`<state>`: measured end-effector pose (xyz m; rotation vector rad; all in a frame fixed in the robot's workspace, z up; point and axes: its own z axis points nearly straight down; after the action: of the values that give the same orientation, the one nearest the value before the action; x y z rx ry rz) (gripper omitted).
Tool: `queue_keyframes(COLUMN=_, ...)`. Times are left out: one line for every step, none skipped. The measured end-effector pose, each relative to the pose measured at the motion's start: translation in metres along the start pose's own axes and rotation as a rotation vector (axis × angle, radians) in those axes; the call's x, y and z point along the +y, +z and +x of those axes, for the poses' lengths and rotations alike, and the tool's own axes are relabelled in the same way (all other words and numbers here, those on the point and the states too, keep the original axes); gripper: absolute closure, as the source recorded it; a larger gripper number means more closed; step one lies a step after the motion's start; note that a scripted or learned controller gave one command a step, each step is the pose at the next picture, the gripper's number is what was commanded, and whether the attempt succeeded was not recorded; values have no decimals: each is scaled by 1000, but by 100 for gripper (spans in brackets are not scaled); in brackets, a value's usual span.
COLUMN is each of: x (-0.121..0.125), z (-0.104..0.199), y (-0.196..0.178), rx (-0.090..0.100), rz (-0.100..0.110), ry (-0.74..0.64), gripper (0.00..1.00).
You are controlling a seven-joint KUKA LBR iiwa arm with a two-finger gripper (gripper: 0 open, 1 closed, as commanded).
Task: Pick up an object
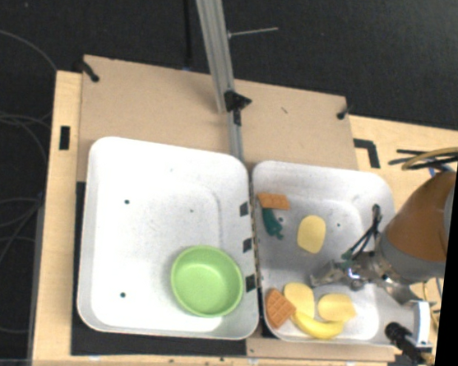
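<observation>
The gripper (342, 275) hangs low in the right bin (328, 182), just above the banana (319, 326); I cannot tell its state. That banana looks light, smooth, best pinched mid-curve. Around it: 2 yellow pieces, a waffle (279, 308). The left bin (131, 174) holds 1 green bowl (206, 280).

Evenly and brightly lit from above, with soft shadows only. Slightly overexposed across the white left bin (130, 182), losing surface detail. Grainy and soft overall. Dark, almost featureless beyond the counter (172, 105) behind that bin.
</observation>
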<state>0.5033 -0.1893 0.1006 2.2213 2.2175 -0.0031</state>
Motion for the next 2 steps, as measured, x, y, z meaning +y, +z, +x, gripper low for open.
queue_keyframes(x=1, z=0, y=-11, rx=2, rz=-5, ry=3, gripper=100)
queue_keyframes(x=9, z=4, y=-57, rx=2, rz=-6, ry=-6, gripper=100)
